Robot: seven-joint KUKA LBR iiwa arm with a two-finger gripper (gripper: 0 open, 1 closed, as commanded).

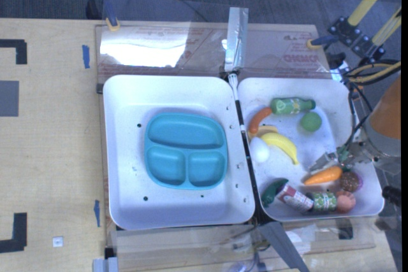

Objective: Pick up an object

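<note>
The gripper [336, 160] hangs low at the near right of the right bin [275, 87], its metal tips just above a carrot [323, 176]; whether it is released or clenched cannot be told, and nothing can be seen grasped. The carrot, the likeliest pick, lies directly under the tips, touching a dark red fruit [350, 182] just to its right and near a small bottle [303, 200] below and to the left. Further left of the gripper lie a banana [282, 145] and a white ball [260, 151]; up and to the left sit a green ball [310, 121] and a green bottle [291, 106]. The left bin [121, 137], well to the left, bears a blue tray [186, 150]. The crowding is the hazard: a closing grip could catch the red fruit along with the carrot, or nudge the carrot aside so that it slips free. The carrot's tapered, smooth body may also squirt out if pinched near its thin end. The bin's right wall [368, 170] stands close beside the gripper, and a descent slightly off line could strike it.
</note>
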